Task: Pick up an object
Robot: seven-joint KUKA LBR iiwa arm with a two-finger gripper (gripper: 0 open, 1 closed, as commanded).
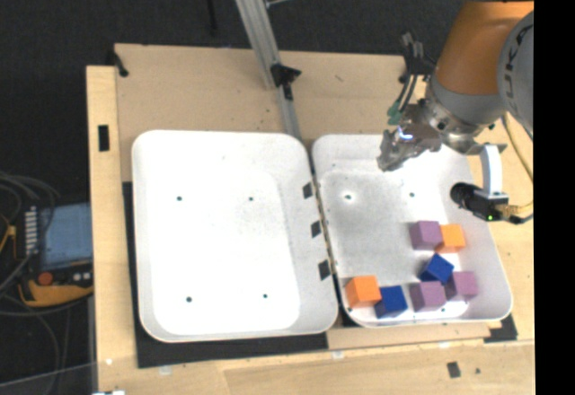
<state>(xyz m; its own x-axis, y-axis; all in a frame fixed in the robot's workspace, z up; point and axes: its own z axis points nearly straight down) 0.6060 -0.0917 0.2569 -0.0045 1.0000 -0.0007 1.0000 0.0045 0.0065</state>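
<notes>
Pincer (393, 154) of the grey arm with the orange band (476, 48) hangs over the upper part of the right shallow white bin (359, 151), near its far rim and well apart from every block; whether it is released or clenched cannot be told from this slant, and no object is seen in it. Candidate objects all lie in the lower right part of that same bin. Nearest the pincer: a purple cube (425, 233) touching a small orange cube (453, 237) on its right. Just below these, a dark blue cube (438, 268), tilted, with a second purple cube (465, 284) just beside it toward the bin's right wall. Along the near wall, left to right: a larger orange cube (363, 290), a second blue cube (392, 301) touching it, then a third purple cube (428, 295). Left shallow white bin (220, 232) sits beside the right one, the two meeting at a dark seam. Both rest on a tan wooden bench (180, 88). A slanted metal rail (256, 16) rises from the bench behind the bins.
</notes>
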